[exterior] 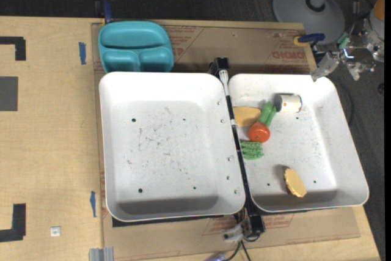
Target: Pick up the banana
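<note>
The banana is a short yellow-brown piece lying flat in the near right part of the right bin. My gripper hovers over the far right corner of that bin, just outside its rim. It is well away from the banana, with nothing seen in it.
In the right bin's far left part lie a yellow wedge, a green piece, a red tomato, a green leafy piece and a white cylinder. A teal tray stands behind the left bin. A grey stand base sits at the back right.
</note>
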You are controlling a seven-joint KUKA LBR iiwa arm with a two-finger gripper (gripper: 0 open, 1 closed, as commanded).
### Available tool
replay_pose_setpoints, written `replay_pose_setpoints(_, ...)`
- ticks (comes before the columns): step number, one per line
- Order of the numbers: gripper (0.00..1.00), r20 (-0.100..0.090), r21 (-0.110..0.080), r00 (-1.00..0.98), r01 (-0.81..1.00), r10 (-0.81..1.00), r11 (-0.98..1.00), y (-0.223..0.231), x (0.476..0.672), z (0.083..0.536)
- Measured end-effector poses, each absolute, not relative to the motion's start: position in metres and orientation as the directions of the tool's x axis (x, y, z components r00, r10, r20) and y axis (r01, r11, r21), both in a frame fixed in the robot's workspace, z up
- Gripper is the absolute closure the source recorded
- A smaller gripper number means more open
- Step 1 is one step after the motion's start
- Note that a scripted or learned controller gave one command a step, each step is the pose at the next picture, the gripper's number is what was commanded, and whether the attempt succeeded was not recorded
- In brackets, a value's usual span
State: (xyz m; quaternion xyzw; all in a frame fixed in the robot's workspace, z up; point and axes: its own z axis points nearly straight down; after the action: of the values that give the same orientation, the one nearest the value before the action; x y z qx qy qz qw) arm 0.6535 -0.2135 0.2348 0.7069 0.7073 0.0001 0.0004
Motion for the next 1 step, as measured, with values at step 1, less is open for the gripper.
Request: replay_pose_setpoints(1, 0.0, -0.001, 0.002, -0.493, 0.87, 0.87, 0.493, -0.1291, 0.6224, 0.122)
